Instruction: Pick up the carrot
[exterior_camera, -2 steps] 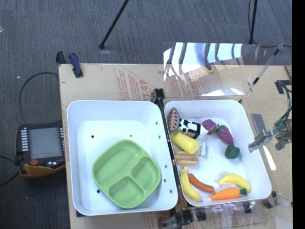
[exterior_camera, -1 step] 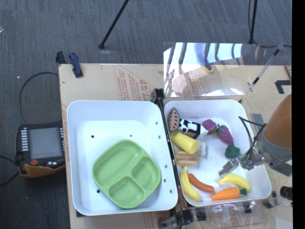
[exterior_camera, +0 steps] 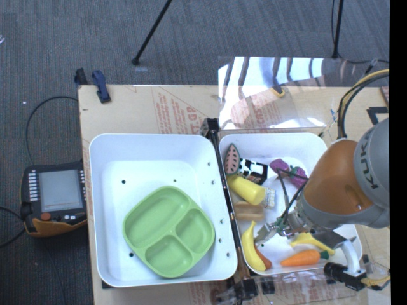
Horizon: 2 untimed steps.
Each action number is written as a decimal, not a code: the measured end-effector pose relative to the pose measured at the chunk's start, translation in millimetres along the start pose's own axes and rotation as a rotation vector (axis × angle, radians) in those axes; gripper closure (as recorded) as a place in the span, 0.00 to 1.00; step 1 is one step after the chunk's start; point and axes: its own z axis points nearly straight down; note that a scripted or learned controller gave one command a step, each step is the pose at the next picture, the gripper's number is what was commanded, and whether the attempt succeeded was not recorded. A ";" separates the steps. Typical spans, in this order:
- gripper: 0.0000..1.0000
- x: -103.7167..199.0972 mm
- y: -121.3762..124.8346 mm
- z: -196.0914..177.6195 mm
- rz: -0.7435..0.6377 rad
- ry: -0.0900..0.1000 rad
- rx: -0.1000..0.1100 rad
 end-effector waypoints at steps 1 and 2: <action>1.00 -2.5 -0.9 -10.0 0.012 0.001 0.003; 1.00 -17.1 -3.9 -1.7 0.551 -0.003 -0.004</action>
